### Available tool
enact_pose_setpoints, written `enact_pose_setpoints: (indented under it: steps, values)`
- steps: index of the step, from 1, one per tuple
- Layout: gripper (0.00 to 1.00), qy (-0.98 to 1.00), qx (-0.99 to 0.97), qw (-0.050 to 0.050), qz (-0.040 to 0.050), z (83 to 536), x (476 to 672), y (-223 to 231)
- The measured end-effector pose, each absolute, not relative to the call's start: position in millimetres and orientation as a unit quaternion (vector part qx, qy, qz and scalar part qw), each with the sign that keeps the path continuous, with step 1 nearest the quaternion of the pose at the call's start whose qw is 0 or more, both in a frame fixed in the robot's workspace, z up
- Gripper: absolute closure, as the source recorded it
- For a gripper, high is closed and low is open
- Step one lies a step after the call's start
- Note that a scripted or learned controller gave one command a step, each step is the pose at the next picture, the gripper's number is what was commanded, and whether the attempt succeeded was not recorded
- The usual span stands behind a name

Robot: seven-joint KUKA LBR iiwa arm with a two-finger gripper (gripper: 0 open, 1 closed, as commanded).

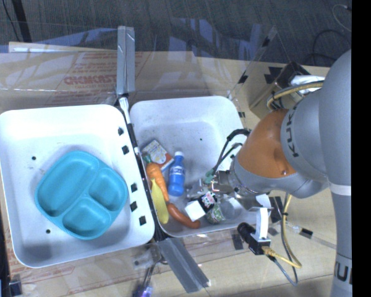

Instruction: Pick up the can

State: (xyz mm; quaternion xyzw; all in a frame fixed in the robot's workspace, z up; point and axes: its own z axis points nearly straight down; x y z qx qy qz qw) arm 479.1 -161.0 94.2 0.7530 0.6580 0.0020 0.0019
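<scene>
Down in the lower right of the frame the grey arm bends over the right-hand bin, its orange band bulging above the wrist, and the hand is pushed low into the clutter at the bin's near corner. From where I stand I cannot tell how far the hand is open or whether it has hold of anything; the wrist and its cables cover the tips. The can looks to be the small dark, greenish cylinder lying right under the hand, near the bin's lower right wall, though it is partly hidden and I would not swear to it. What worries me is the crowding. A small white box with printed marks sits just beside the can, and an orange-red carrot-like piece lies along the bin's front edge close by, so the hand could easily close on the wrong thing or catch two at once. The can lies close to the wall, which leaves little room on that side; it may roll or squirt away if pinched off centre. The blue bottle and the yellow banana lie a little further to the left, and the blue divided tray in the left bin is well apart.
</scene>
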Motion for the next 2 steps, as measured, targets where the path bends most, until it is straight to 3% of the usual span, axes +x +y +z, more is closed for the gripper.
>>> enact_pose_setpoints:
  steps: [1,2]
  values:
    - [1.00,0.660,0.751,0.005,0.0043,105.4,482.6,-160.9]
    - [1.00,0.632,0.775,-0.001,0.0002,236.6,496.8,-63.5]
